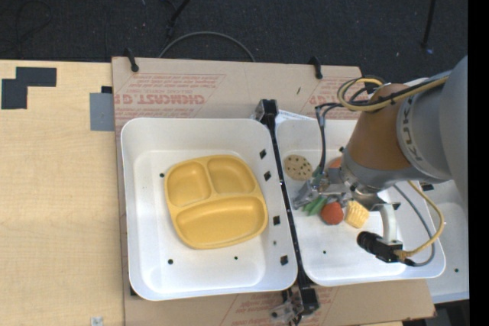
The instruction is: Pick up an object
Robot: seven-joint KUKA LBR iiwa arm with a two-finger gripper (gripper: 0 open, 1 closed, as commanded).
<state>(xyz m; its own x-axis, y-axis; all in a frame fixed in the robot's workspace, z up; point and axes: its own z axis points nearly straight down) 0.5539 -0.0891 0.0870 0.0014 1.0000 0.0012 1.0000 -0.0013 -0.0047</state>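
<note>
In the right bin (397, 271) lies a small heap of toy food: a round speckled cookie (297, 166), a green piece (309, 203), a red ball-like piece (331, 213) and a yellow piece (357, 214). My gripper (319, 185) reaches down from the right, low over the heap, just above the green and red pieces and right of the cookie. The wrist with its orange band (376, 140) hides whatever lies under it.
The left bin (145, 164) holds a yellow divided plate (216, 200). A black divider (279, 187) runs between the bins. A black connector with yellow cable (380, 246) hangs over the right bin's front. Cardboard (191, 91) lies under the bins.
</note>
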